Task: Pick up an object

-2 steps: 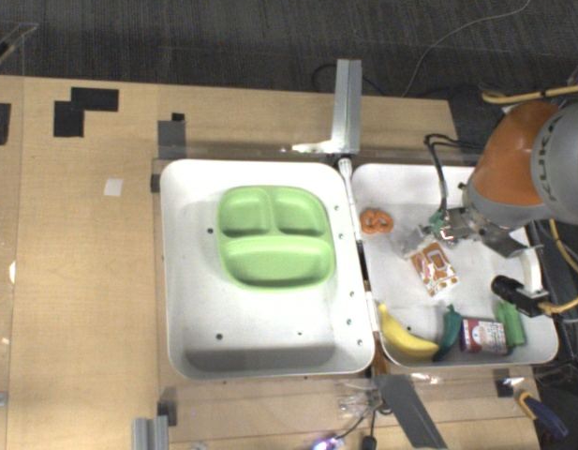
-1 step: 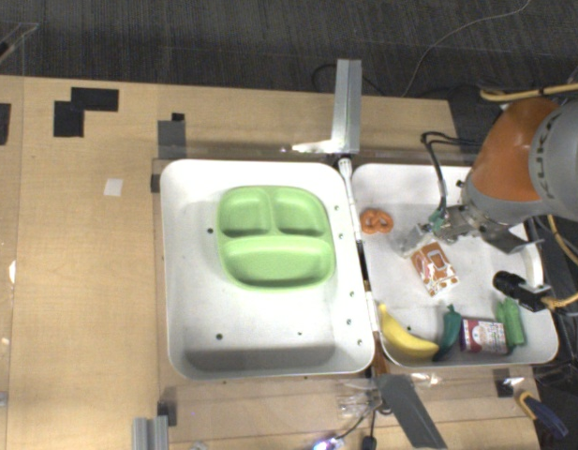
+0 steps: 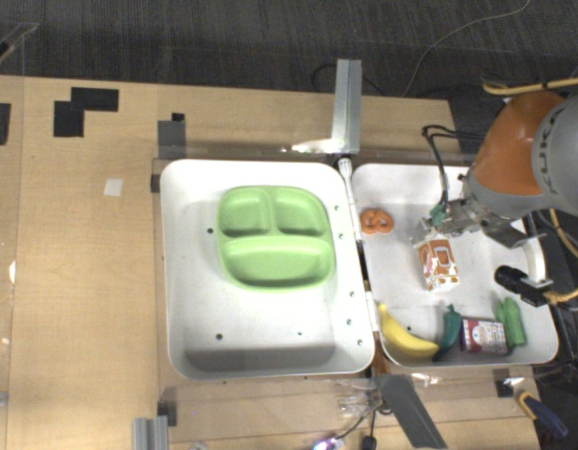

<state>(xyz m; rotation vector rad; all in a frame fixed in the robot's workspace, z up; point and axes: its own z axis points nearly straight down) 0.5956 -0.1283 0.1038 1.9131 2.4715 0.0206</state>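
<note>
My gripper [image 3: 446,221] hangs over the right bin [image 3: 401,190], near its middle, with the grey arm and orange band reaching in from the right. Just below the gripper lies an orange and white packet [image 3: 438,263], close to its tip; I cannot tell whether they touch. An orange pretzel-shaped toy [image 3: 376,220] lies to the left of the gripper, near the bin's left wall. Along the front wall lie a banana [image 3: 406,336], a teal object [image 3: 451,330], a dark red can [image 3: 481,336] and a green object [image 3: 511,322].
The left bin [image 3: 190,279] holds a green divided plate [image 3: 273,235] in its upper middle. A metal post [image 3: 348,106] stands behind the wall between the two bins.
</note>
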